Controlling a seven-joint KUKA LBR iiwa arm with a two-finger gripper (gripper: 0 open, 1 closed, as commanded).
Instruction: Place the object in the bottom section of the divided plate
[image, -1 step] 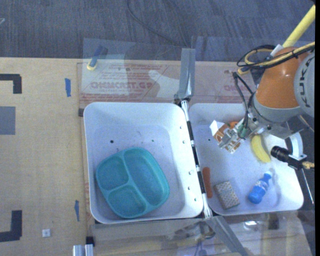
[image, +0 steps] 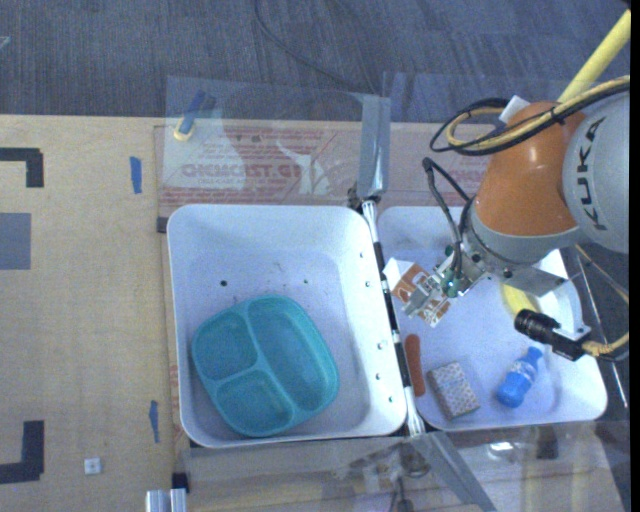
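I cannot tell the tool's (image: 447, 285) state; grip the orange-and-white packet (image: 420, 290) beneath it squarely before heading to the teal divided plastic plate (image: 263, 365).

Right bin (image: 575, 400): blue bottle (image: 519, 379) near front right corner, patterned box (image: 453, 388) beside it, brown stick (image: 414, 364) along the left wall.

Arm (image: 560, 170): cut off at right edge. Yellow item (image: 520, 299): partly hidden beneath arm. Pincer (image: 440, 290): finger state too small to tell.
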